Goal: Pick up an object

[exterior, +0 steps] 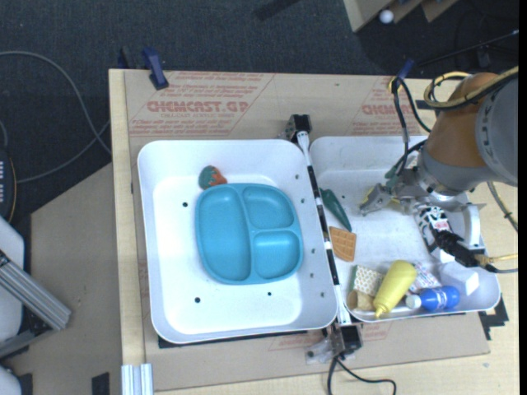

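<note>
Two bins (156,220) lie below me; my gripper (375,201) hangs over the right one near a green object (336,209), fingers apart, holding nothing.

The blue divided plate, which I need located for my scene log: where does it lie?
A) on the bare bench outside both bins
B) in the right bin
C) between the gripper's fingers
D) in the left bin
D: the blue divided plate lies flat on the floor of the left bin, well apart from the gripper over the right bin.
</note>
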You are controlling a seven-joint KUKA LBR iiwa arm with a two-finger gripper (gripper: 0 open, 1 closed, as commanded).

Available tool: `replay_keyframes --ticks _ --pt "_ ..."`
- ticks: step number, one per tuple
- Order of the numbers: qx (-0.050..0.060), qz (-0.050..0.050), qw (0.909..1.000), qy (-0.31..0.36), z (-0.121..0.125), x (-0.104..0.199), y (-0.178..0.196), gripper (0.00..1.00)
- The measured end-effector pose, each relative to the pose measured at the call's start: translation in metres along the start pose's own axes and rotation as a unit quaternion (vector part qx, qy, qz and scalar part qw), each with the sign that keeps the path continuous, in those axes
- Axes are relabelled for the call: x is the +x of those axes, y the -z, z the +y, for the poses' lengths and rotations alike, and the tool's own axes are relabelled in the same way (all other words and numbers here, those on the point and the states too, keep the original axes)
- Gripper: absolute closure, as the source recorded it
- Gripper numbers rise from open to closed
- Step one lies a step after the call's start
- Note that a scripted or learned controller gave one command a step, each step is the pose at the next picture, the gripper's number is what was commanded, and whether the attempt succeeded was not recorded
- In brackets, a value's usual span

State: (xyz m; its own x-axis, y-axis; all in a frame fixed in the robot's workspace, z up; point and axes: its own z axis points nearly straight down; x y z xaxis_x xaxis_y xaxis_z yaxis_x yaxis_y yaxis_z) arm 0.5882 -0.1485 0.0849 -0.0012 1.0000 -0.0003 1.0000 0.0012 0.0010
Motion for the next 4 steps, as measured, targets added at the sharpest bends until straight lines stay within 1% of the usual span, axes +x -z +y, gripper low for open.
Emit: replay_keyframes --ticks 1,2,3,4 --pt "0.0 0.0 1.0 0.0 0.064 -0.033 0.0 0.0" --pt "0.003 0.0 1.0 0.0 0.077 -0.024 -0.001 0.0" --pt "0.001 -0.001 1.0 -0.001 -0.018 -0.059 0.0 0.0" --pt "0.001 0.001 1.0 -0.001 -0.09 -0.025 -0.001 0.0"
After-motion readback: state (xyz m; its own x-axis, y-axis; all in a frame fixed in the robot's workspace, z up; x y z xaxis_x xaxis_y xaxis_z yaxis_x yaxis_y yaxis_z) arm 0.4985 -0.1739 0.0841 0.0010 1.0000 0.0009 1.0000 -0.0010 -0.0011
